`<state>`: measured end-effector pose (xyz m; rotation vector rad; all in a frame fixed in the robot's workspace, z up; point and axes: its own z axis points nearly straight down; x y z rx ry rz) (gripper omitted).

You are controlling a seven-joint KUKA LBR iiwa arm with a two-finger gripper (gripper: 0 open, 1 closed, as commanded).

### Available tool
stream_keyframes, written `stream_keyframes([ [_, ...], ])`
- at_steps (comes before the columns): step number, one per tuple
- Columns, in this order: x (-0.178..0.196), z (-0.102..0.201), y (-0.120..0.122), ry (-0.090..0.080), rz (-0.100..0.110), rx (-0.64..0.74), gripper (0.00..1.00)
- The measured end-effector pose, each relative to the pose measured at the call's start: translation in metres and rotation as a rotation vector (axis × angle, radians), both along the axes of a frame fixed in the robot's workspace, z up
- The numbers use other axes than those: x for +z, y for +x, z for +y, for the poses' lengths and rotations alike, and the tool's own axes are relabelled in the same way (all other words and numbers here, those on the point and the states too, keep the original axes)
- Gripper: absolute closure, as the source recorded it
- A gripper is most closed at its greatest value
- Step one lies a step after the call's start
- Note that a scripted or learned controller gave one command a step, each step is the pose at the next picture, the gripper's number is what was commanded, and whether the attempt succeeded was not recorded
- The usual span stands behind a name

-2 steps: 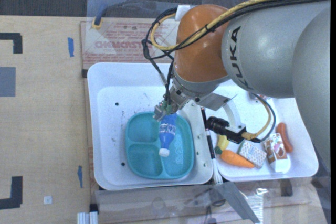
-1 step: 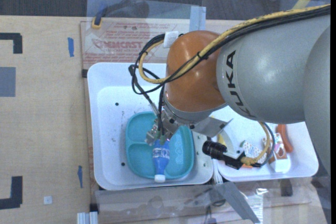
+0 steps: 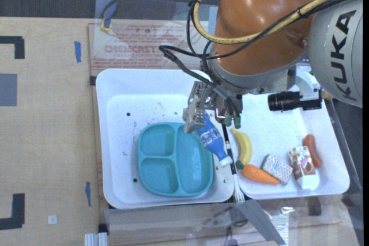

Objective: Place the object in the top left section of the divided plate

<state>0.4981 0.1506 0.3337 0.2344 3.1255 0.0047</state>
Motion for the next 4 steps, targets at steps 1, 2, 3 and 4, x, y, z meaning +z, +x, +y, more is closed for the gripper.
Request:
stream_keyframes([
  [1,-0.112,0.019,-0.018,-0.001,0.006,-0.015,1.0],
  [2,-0.067,-0.008,-0.017,0.0,0.001,0.049,1.0],
  [3,-0.09,0.001,-0.018,-0.003,0.007,0.288,1.0],
  [4,-0.09,0.0,-0.018,-0.003,0.007,0.287,0.0],
])
